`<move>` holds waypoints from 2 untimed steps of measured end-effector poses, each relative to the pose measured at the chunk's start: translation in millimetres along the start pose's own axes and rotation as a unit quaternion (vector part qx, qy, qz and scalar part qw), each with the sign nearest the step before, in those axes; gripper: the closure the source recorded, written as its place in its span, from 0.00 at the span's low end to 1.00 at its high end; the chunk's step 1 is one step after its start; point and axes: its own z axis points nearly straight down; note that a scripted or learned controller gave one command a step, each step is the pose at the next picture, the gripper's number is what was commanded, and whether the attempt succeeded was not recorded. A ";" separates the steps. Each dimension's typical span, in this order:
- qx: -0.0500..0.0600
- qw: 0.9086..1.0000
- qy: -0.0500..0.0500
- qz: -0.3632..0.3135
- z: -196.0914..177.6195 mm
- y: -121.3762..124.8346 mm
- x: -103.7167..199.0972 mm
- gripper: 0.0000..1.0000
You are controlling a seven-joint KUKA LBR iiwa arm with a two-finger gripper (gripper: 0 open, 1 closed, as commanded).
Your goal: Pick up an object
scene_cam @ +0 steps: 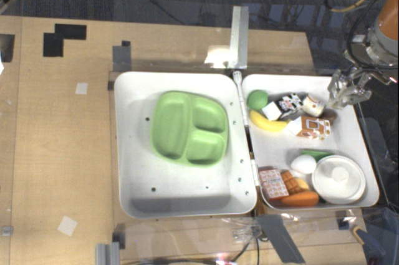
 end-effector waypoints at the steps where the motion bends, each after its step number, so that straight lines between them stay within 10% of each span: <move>1: -0.001 0.991 0.000 -0.134 6.2 -11.4 43.9 1.00; 2: -0.002 0.982 -0.001 -0.188 14.5 -30.6 -26.9 1.00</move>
